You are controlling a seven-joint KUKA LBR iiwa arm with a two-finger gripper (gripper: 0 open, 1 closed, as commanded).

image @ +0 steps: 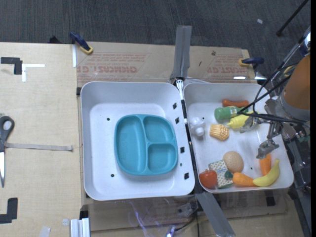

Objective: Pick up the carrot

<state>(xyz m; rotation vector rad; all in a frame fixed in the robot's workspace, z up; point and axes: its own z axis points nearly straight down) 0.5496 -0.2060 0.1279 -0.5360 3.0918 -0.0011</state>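
Approach step, judged. Small orange tapered carrot (265,164) lies in right white bin (197,95), near its right wall, just above curved yellow banana (267,176). Pincer (267,147) hangs directly over carrot's top end; released or clenched, cannot tell. Next: descend, close squarely on carrot, avoid banana.

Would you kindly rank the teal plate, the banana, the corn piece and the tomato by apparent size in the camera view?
1. teal plate, by far the largest
2. banana
3. corn piece and tomato look alike; I would not rank them.
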